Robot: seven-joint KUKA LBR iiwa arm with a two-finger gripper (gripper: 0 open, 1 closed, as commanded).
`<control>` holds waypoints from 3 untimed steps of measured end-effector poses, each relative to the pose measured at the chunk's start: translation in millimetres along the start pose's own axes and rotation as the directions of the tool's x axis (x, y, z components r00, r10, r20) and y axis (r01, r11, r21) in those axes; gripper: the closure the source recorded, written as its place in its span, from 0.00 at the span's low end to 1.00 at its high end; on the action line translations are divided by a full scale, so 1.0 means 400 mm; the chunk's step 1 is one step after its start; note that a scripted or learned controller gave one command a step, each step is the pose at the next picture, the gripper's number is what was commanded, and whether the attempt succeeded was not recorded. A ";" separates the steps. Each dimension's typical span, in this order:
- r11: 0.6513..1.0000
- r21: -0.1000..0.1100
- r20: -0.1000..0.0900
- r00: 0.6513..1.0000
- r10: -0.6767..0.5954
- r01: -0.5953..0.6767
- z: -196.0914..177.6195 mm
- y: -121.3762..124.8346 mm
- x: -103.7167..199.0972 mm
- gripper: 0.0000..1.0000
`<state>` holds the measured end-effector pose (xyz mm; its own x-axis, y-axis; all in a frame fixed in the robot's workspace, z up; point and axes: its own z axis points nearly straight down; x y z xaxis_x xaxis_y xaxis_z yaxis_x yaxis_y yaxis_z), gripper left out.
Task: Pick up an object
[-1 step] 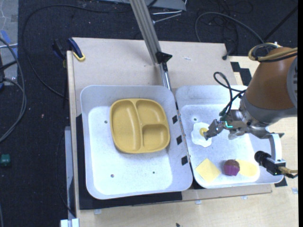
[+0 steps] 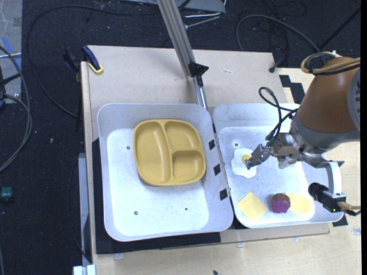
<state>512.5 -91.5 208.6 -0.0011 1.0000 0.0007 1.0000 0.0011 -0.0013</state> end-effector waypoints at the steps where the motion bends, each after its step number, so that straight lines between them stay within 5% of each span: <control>1: 1.000 0.002 0.000 1.000 0.003 -0.003 0.141 -0.001 -0.024 0.00; 2: 1.000 0.001 0.000 1.000 0.003 -0.003 0.272 -0.001 -0.023 0.00; 3: 1.000 0.001 0.000 1.000 0.004 -0.004 0.244 -0.001 -0.023 1.00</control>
<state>512.0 -100.5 111.2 0.0029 1.0000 0.0010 1.0000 -0.0029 -0.0020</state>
